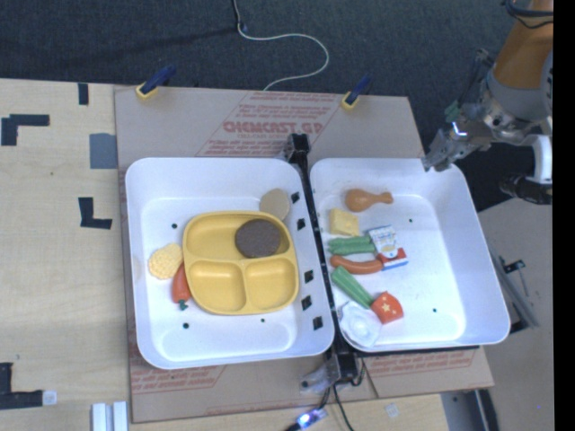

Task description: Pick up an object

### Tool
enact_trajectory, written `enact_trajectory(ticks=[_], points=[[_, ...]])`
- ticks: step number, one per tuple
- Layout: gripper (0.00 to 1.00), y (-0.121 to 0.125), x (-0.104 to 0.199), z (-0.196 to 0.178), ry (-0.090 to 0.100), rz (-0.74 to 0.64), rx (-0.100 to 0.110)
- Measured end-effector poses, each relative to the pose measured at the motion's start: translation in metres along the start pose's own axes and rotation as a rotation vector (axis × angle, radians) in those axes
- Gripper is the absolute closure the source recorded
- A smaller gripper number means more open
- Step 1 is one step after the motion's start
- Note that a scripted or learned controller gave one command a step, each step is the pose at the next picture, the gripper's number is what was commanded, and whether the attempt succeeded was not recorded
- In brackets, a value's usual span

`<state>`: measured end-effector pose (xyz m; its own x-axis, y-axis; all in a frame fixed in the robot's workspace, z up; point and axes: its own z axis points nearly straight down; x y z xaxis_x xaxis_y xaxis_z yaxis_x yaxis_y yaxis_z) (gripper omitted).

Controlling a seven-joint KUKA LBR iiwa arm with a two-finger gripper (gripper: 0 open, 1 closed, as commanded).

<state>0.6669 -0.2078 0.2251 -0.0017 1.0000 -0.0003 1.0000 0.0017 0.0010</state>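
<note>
On my feed the pale wooden desk [54,268] carries two shallow glossy white plastic bins, the left bin [153,330] and the right bin [467,268]. The left holds a smooth yellow divided plastic tray [229,285] with a dark brown round patty [259,237] in it. The right holds a tan toy drumstick [367,199], a green pod [350,285] and a red strawberry [387,307]. The claw [440,155] hangs over that bin's far right corner, well apart from these toys; I cannot tell its state.
</note>
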Motion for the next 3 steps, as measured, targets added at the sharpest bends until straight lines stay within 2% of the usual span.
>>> enact_trajectory(ticks=[1, 2, 3], points=[[1.0, -0.01, 0.045, 0.004, 0.001, -0.003, 0.003], [1.0, -0.034, 0.093, -0.006, 0.002, -0.003, 0.004], [1.0, -0.06, 0.145, 0.005, 0.001, -0.003, 0.006]])
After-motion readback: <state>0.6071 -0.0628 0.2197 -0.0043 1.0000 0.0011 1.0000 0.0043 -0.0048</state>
